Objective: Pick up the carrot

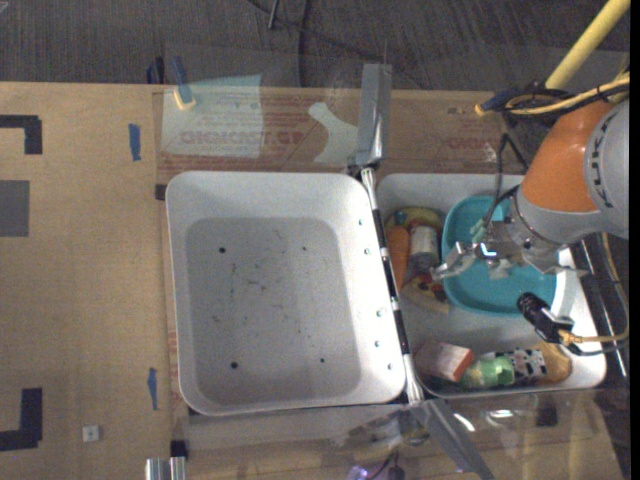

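Two bins sit side by side. Gripper (462, 259) hangs over the teal bowl (495, 286); its state I cannot tell. Carrot (399, 255) lies against the right bin's (590, 368) left wall.

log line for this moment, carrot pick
gripper over right bin | beside teal bowl | carrot at left wall, not held

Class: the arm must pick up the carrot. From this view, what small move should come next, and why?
Probably a short shift toward the view's left: the gripper hangs over the teal bowl, while the carrot lies against the right bin's left wall, beside a jar.
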Robot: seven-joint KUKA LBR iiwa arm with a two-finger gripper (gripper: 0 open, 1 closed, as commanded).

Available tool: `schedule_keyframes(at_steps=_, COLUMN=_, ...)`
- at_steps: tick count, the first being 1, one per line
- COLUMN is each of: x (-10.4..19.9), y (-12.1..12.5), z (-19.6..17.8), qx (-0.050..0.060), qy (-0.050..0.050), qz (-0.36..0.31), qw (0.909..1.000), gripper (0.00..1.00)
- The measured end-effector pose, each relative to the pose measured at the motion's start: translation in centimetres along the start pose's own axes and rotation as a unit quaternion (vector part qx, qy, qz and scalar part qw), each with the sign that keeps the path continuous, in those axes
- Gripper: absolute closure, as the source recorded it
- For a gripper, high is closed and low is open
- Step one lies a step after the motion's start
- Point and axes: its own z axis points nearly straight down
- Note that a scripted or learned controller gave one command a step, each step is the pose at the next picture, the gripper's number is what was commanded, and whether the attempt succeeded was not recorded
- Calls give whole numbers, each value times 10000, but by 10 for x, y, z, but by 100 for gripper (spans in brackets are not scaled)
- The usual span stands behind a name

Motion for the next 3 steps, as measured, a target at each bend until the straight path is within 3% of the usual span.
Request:
schedule_keyframes(at_steps=1, x=1, y=30, z=-40, qx=-151, qy=-85, qz=972, qw=9951, gripper=0)
schedule_keyframes(at_steps=2, x=37, y=31, z=-3, qx=-269, qy=-210, qz=854, qw=9958, gripper=0)
schedule_keyframes(at_steps=3, x=27, y=36, z=1, qx=-243, qy=-95, qz=2132, qw=9767, gripper=0)
